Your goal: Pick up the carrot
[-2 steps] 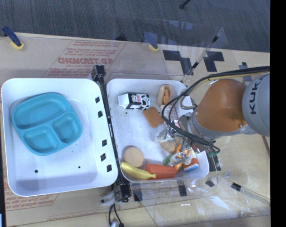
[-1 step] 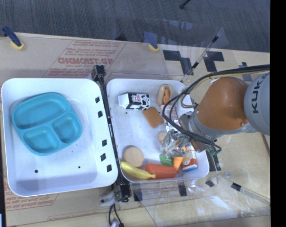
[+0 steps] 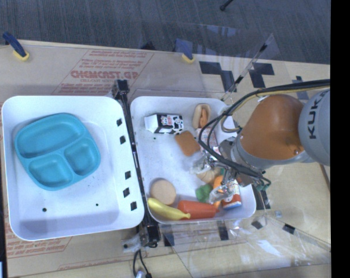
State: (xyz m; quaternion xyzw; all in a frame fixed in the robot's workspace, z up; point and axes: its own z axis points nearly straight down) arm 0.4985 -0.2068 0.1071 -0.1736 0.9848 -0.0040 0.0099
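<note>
— Carrot [image 3: 197, 208]? 
— Lying along near wall of right bin [image 3: 141, 155], beside banana [image 3: 166, 210]; right end tucked under clutter. 
— Claw [image 3: 222, 185]? 
— Low over that clutter, half hidden by wrist; spread or closed, cannot tell.

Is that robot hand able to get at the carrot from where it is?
Probably yes. The hand hangs just above the carrot, whose top lies bare. The banana touching its left end and the clutter beside it may crowd the grab.
</note>
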